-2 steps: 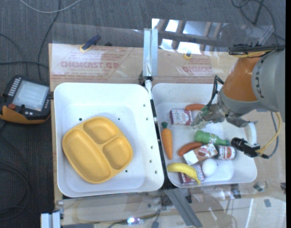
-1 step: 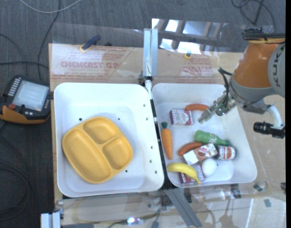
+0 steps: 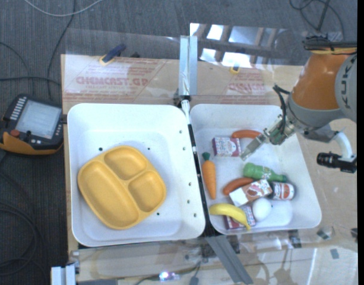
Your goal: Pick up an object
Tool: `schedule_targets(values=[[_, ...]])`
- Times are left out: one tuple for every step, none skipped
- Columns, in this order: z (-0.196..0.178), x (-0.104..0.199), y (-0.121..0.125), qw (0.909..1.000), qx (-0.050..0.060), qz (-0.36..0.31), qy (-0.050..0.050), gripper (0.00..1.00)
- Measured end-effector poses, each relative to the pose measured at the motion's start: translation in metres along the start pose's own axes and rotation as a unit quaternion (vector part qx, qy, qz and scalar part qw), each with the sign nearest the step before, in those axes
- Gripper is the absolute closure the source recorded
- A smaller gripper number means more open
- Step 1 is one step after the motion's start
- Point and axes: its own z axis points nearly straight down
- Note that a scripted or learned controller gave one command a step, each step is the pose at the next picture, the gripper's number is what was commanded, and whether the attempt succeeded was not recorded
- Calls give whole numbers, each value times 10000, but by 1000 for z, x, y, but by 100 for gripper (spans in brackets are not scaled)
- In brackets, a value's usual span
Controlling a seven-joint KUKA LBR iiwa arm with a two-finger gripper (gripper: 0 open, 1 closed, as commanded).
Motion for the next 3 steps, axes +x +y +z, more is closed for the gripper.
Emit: schedule_targets(values=[[57, -62, 30, 9999, -71, 59, -79, 0], [49, -60, 31, 9999, -72, 57, -66, 100], [-50, -21, 74, 9975, 1, 712, -16, 100]])
